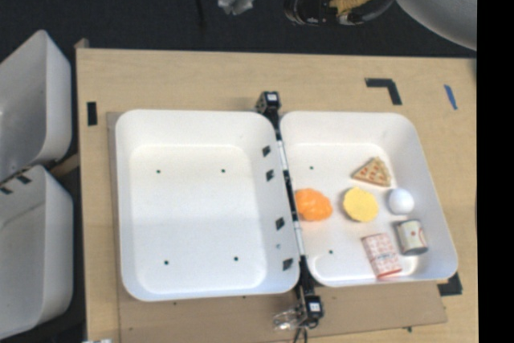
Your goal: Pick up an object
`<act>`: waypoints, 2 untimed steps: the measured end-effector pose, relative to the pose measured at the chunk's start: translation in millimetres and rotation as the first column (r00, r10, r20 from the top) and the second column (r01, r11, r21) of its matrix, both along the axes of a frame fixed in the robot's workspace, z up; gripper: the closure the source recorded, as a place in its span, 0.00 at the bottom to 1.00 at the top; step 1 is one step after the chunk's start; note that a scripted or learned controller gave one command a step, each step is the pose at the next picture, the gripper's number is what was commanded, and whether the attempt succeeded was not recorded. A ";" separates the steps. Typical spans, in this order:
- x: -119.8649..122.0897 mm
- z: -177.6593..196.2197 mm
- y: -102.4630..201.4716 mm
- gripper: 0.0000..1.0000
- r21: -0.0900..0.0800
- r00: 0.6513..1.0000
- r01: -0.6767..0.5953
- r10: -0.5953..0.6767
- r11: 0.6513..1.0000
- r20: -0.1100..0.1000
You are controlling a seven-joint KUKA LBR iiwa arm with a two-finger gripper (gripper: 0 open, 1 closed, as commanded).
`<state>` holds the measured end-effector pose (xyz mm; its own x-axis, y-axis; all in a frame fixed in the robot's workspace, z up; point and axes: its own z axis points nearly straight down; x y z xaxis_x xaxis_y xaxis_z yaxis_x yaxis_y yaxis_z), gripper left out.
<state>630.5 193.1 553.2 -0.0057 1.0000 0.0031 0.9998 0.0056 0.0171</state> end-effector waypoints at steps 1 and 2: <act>-14.3 -2.1 29.8 1.00 -0.003 1.000 0.000 0.000 1.000 -0.015; -97.5 -0.2 28.8 1.00 -0.002 1.000 -0.001 0.001 1.000 -0.017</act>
<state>533.0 221.9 552.9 -0.0066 1.0000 0.0017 1.0000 0.0066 0.0000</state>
